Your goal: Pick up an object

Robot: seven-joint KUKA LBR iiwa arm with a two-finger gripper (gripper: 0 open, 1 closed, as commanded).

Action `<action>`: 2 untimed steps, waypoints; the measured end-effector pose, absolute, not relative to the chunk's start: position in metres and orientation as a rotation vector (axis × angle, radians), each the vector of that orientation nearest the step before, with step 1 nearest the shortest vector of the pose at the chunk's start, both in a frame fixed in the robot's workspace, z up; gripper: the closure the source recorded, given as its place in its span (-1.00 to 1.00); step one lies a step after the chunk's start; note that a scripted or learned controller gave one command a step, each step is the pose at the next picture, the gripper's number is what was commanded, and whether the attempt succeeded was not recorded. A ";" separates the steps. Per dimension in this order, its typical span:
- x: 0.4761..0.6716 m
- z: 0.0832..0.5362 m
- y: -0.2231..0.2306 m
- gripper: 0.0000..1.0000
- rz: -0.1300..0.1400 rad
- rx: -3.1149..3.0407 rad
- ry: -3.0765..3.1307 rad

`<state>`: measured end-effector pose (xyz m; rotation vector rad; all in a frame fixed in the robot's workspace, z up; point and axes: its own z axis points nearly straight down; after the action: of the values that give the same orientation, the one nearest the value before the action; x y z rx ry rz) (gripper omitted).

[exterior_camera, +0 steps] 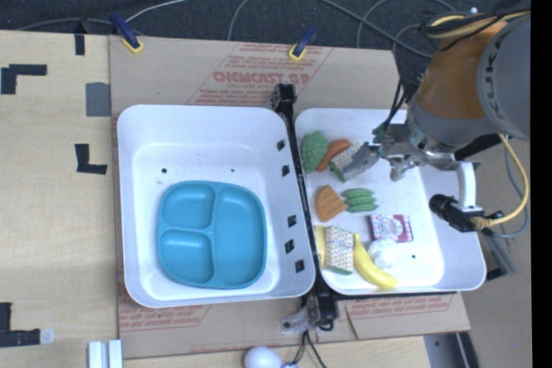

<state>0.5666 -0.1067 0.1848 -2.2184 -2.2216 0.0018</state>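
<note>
The right bin (pixel 448 276) holds several toy foods. A green leafy piece (pixel 312 147) and an orange carrot (pixel 335 148) lie at its far left. Nearer the front are a brown bread piece (pixel 329 203), a green pea pod (pixel 360 200), a pink carton (pixel 390 227), a yellow banana (pixel 372 266) and a patterned packet (pixel 339 240). My gripper (pixel 354 160) hangs low over the bin's far left part, just right of the carrot and above the pea pod. I see nothing clearly held in it.
The left bin (pixel 142 129) holds a blue divided plate (pixel 211 233). A black divider (pixel 293 177) runs between the bins. The grey and orange arm (pixel 466 90) covers the right bin's far right corner, and cables trail behind and to the right.
</note>
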 end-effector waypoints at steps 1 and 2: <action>0.546 0.139 -0.096 -1.00 0.002 -2.219 -2.221; 0.571 0.093 -0.104 -1.00 -0.011 -2.230 -2.230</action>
<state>0.5715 -0.1039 0.0934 -2.2301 -2.2299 -0.0115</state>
